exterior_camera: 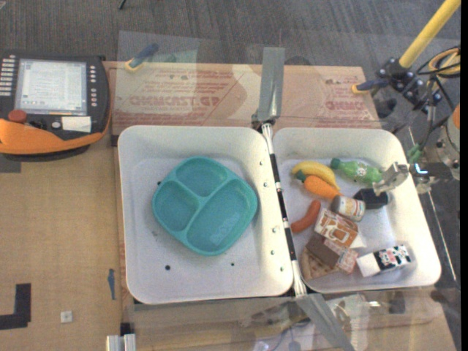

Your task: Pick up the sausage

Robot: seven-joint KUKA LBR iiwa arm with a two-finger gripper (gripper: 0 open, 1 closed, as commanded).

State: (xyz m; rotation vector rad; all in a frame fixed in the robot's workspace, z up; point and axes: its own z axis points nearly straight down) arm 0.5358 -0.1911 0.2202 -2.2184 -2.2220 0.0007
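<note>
The sausage (306, 216) is a short reddish-orange link lying at a slant near the left wall of the right bin (423, 218), just below the carrot (320, 187). Nothing touches it. My gripper (390, 179) reaches in from the right at the bin's upper right part, over a black item (370, 197) and well to the right of the sausage. It is small and partly blurred against the arm.
Around the sausage lie a banana (314, 170), a green bottle (358, 170), a small can (350, 208), a printed box (336, 229), a brown bar (325, 254) and a black-and-white carton (385, 259). The left bin (139, 254) holds a teal divided plate (205, 205). A teach pendant (51, 101) lies far left.
</note>
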